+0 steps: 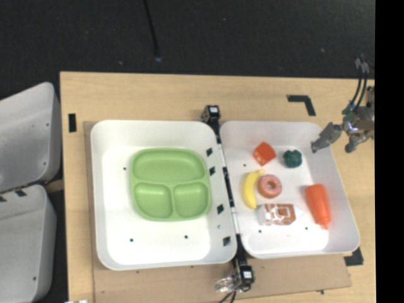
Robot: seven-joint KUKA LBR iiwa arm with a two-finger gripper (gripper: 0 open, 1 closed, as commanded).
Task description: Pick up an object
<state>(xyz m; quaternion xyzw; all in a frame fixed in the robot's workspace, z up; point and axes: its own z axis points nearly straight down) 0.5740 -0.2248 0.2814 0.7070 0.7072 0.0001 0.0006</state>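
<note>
The right white bin (pixel 334 232) holds several small objects: an orange-red block (pixel 264 153), a dark green knob-like piece (pixel 291 158), a yellow banana (pixel 250 189), a pink ring (pixel 270 185), an orange carrot (pixel 319 204) and a small red-and-white packet (pixel 278 214). My gripper (pixel 338 138) hangs over the bin's upper right corner, to the right of the green piece. Its two fingers are spread apart with nothing between them.
The left white bin (pixel 113 232) carries a green three-part plate (pixel 170 183). Black clips run along the seam between the bins (pixel 222 175). The wooden bench (pixel 158 96) surrounds both bins, with white chairs at the far left.
</note>
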